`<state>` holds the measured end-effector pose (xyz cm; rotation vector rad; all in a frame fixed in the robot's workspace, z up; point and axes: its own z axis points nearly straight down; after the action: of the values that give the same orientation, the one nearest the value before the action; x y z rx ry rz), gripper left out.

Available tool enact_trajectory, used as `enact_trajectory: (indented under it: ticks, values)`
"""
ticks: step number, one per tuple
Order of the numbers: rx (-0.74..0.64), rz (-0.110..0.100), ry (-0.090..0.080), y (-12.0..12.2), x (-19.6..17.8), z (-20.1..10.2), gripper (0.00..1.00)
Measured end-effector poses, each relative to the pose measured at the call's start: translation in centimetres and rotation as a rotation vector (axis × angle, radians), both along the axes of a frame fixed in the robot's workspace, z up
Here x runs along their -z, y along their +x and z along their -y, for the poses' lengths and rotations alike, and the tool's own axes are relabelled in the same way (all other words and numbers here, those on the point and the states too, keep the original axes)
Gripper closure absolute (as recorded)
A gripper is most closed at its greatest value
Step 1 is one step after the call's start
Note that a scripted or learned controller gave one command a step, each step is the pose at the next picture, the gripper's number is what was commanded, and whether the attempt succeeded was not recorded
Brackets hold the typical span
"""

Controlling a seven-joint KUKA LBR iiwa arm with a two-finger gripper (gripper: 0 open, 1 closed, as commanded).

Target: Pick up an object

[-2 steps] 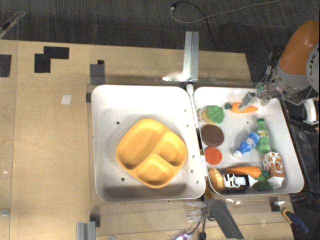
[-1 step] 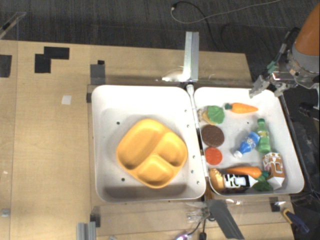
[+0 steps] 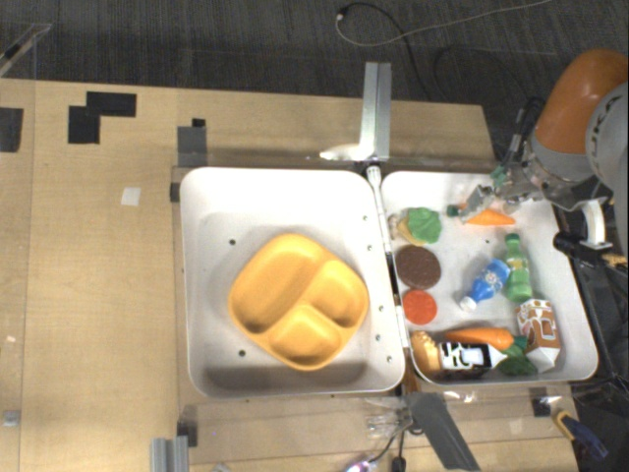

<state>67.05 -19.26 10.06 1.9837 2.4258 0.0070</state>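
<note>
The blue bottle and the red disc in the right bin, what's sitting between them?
Nothing: in the camera view, the stretch between the blue bottle and the red disc is bare white bin floor.

Wooden bench with two white bins and a yellow dish

The pale wooden bench [image 3: 88, 293] bears two shallow white plastic bins touching side by side, the left bin [image 3: 197, 293] and the right bin [image 3: 570, 303]. A yellow three-part plastic dish [image 3: 300, 301] lies tilted in the left one. A grey metal post [image 3: 376, 106] stands behind their seam. Black angular patches [image 3: 98, 114], perhaps tape, mark the bench's far left. A thin cable [image 3: 442, 37] loops over the dark carpet [image 3: 197, 18].
</note>
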Motion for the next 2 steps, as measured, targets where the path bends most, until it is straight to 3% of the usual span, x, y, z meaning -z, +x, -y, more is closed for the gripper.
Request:
enact_trajectory:
  ticks: [1, 2]
  values:
    - [-0.006, 0.002, 0.002, 0.23, -1.43, -0.25, 1.0]
    - [-0.006, 0.002, 0.002, 0.23, -1.42, -0.25, 0.0]
